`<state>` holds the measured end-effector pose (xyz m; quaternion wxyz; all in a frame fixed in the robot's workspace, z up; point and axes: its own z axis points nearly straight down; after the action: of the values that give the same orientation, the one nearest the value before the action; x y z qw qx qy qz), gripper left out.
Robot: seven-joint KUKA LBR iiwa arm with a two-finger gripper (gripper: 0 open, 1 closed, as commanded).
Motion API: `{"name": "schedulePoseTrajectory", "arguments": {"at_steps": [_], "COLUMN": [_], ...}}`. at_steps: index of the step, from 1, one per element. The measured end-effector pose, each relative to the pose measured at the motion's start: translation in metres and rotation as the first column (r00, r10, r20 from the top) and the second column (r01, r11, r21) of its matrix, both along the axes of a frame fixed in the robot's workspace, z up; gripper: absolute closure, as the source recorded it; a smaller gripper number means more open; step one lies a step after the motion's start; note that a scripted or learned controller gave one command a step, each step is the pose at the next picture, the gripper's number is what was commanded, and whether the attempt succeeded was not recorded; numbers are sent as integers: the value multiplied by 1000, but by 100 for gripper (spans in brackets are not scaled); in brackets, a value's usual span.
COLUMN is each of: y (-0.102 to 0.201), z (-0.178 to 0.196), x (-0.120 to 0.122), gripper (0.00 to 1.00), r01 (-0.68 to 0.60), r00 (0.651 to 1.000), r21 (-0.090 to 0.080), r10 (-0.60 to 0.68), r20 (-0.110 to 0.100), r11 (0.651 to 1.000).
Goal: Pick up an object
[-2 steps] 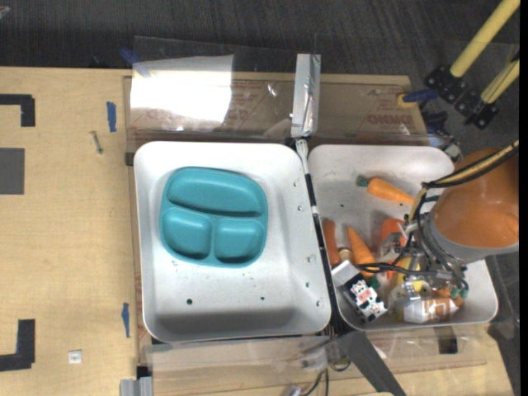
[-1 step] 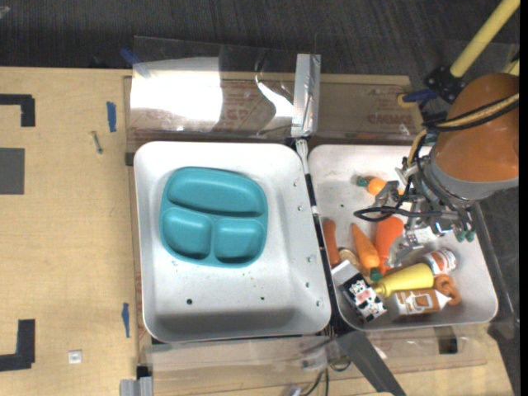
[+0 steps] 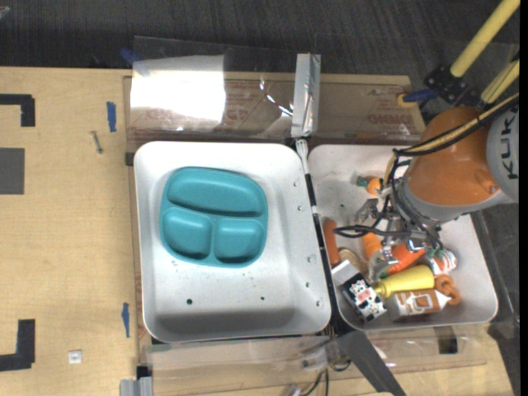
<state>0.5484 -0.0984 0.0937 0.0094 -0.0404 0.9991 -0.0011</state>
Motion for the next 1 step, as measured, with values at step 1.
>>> {"name": "schedulePoseTrajectory", "arguments": {"at_steps": [1], "y": [-14], "z": [0], "x": [-44], "gripper": [0], "r01": [262], "r00": [965], "r21": [5], "r10": [-262], "r20": [5], "r11": [965]}}
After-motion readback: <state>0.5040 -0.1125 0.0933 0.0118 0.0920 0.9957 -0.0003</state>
